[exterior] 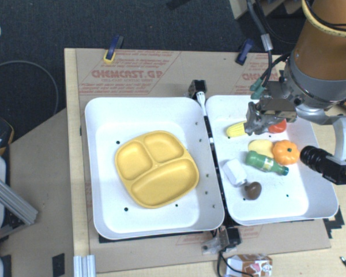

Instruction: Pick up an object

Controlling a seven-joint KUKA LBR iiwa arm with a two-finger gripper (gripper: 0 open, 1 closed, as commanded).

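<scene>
Near edge: a small printed packet (pixel 255 265) lies at the bench's front edge; its writing is too small to read.
Right bin (pixel 317 206): holds the loose objects. Nearest is a brown rounded item (pixel 252 190), with a white block (pixel 235 172) just beside it on its left.
Green bottle (pixel 266 163): lies on its side, long axis running left to right, slightly downward toward the right; which end is the cap is unclear.
Orange pumpkin-like item (pixel 285 152): touches the bottle's right end. A pale yellow piece (pixel 259 147) sits just behind the bottle.
Corn cob (pixel 236 130): yellow, long axis near horizontal, just left of the gripper.
Red item (pixel 277 127): largely hidden beneath the gripper.
Gripper (pixel 258 127): low over the right bin's far part; finger spread cannot be made out, and nothing is visibly held.
Left bin (pixel 98 154): holds a yellow divided tray (pixel 156 168) of three compartments.
Board writing (pixel 127 73): red print reads roughly "CHEMCAST GP"; repeats on the right are partly covered by the arm (pixel 326 45).
</scene>
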